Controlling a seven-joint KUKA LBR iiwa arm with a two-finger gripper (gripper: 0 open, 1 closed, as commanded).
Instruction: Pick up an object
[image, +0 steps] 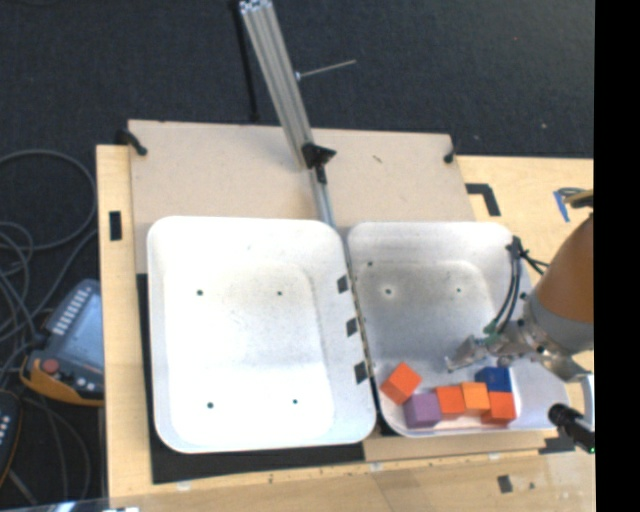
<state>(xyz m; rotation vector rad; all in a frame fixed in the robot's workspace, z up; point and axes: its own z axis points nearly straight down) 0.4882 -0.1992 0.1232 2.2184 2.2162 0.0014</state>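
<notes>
Two bins sit side by side on a bench (420, 180). The left bin (180, 250) touches the right bin (400, 250) along the middle. A pole (285, 90) slants down from the top and ends behind the place where the bins meet.

A bunch of blocks (455, 398) lies in the near part of the right bin. One block (402, 382) sits a bit to the left of the others. The rest are packed close in a row, touching.

The arm (568, 290) comes in from the right, over the right bin's right side. The gripper (490, 345) is just behind the blocks.

Cables (30, 220) and a handset (70, 340) lie on the floor left of the bench.
</notes>
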